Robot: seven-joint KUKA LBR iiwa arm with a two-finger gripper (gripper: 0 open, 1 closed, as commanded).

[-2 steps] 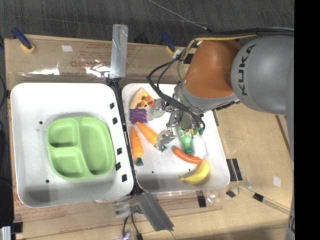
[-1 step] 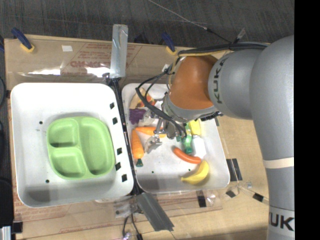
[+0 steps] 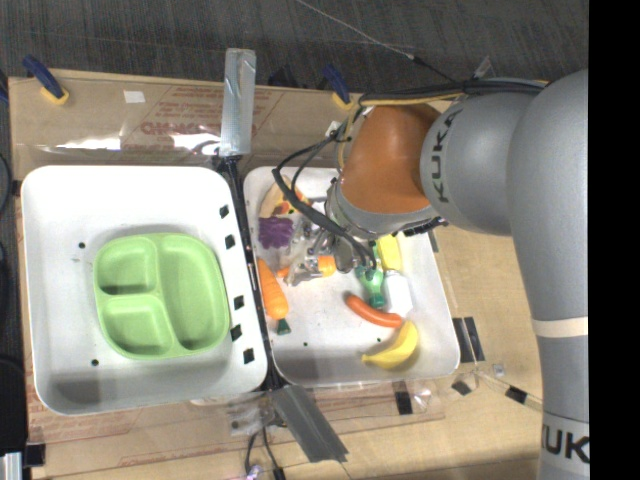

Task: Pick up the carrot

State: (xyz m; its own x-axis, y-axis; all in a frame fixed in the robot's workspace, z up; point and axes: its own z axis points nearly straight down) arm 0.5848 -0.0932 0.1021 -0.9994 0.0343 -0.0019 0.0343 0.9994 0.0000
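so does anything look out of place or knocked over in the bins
Nothing stands out. The carrot lies along the right bin's left wall, the banana sits near its front, and the green divided plate sits flat in the left bin.

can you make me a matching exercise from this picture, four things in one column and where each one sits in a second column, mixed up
Things:
1. carrot
2. banana
3. green divided plate
4. purple toy

Places:
A. in the left bin
B. near the front right corner of the right bin
C. along the left wall of the right bin, near its middle
D. toward the back left of the right bin, beyond the carrot

Pairs: 1-C, 2-B, 3-A, 4-D
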